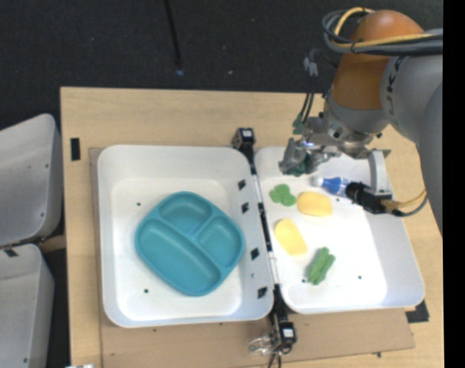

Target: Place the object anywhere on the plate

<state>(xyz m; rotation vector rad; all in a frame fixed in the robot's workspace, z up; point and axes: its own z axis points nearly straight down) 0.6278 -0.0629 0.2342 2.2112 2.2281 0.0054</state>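
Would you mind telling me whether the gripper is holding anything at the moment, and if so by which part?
It cannot be told. The gripper hangs over the far corner of the right bin, its tips too blurred to read. The yellow pieces and green pieces lie on the bin floor.

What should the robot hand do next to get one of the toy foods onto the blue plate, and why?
Probably come down a little onto the small green piece and close on it. The gripper hovers at the far corner of the right bin, just beyond that piece, with nothing seen between its fingers. The blue plate sits in the left bin with no food on it yet.
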